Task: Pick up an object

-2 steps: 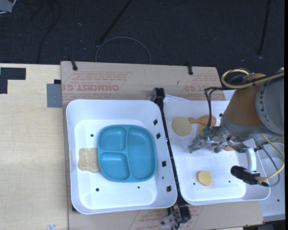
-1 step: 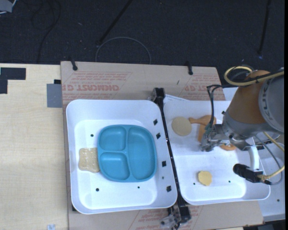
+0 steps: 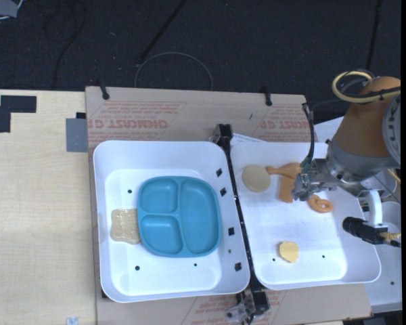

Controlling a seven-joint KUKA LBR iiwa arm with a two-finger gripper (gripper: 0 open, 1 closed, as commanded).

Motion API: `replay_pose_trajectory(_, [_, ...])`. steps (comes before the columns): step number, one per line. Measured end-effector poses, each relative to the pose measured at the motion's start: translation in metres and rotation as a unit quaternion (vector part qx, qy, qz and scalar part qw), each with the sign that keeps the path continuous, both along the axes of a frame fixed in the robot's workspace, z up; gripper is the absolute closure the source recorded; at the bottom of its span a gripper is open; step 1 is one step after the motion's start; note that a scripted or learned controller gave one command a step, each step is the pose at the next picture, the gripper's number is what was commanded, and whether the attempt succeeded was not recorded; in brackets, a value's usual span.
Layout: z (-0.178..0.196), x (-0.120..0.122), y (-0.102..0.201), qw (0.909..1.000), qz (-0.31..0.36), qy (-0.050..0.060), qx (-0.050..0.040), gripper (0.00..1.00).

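Observation:
My gripper (image 3: 303, 187) is low over the right bin (image 3: 365, 271), near its back right part. It is right beside an orange piece (image 3: 285, 182) that lies with one end pointing to the back. A small orange ring (image 3: 320, 204) sits just to the gripper's right and front. A round beige disc (image 3: 256, 179) lies to the left of the orange piece. Towards the front of the same bin rests a small yellow chunk (image 3: 289, 252), well apart from the gripper.
The left bin (image 3: 108, 276) holds a blue divided plate (image 3: 178, 216) with a tan, toast-like slab (image 3: 124, 226) against its left side. A black divider with clips (image 3: 231, 202) runs between the bins. Cardboard (image 3: 162, 117) lies under both.

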State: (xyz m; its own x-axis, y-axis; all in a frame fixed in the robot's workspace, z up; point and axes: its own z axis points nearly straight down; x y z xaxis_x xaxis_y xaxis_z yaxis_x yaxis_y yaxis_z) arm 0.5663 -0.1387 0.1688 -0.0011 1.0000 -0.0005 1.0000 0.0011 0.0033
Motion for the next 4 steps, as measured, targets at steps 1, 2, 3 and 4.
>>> replay_pose_trajectory(1, [0.053,0.001,-0.001,1.0000,0.000,0.000,-0.0001,1.00])
replay_pose_trajectory(2, [0.077,0.001,-0.002,1.0000,0.000,0.001,0.0001,1.00])
replay_pose_trajectory(3, [0.076,0.005,0.045,1.0000,0.001,0.003,0.0012,1.00])
replay_pose_trajectory(4, [0.068,0.000,0.107,1.0000,0.002,0.004,0.0017,1.00])
